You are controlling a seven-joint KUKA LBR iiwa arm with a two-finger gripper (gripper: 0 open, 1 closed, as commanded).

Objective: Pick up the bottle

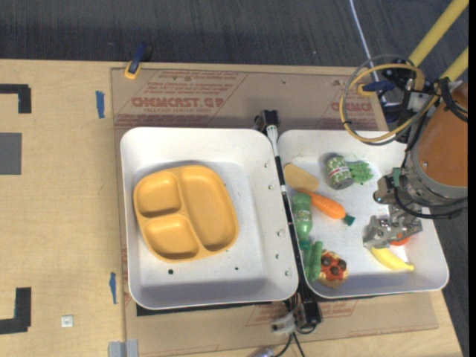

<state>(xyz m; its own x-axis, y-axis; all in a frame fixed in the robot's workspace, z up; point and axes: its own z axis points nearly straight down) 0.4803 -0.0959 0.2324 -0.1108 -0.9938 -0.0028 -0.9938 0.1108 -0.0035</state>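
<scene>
— So where's the gripper [388, 233]?
— Low over the right bin [435, 274], near its right side, just above a banana [392, 259]; whether it's open, I cannot tell.
— And the bottle [302, 216]?
— Probably that green thing lying along the bin's left wall, well apart from it.
</scene>
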